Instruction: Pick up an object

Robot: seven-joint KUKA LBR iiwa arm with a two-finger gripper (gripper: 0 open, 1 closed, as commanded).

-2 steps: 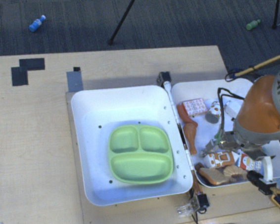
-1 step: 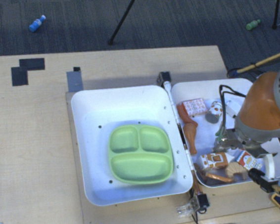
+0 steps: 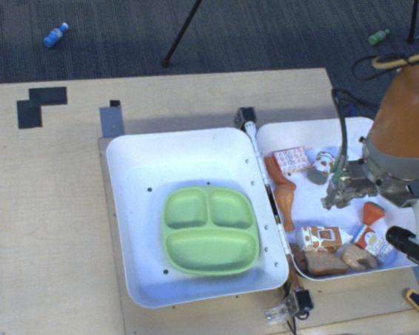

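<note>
Camera view: on the pale wooden desk [image 3: 46, 240], a green three-compartment plastic plate [image 3: 210, 230] is held in the left white bin [image 3: 132, 171]. Small toy foods, among them an orange drumstick [image 3: 283, 192], are held in the right white bin [image 3: 295, 133]. Above it the end effector [image 3: 342, 190] is seen; its opening cannot be told.

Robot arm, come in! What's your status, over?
End effector low over right bin, nothing seen held. Toys crowd that bin: drumstick, small cartons. Green tray sits in left bin.
</note>
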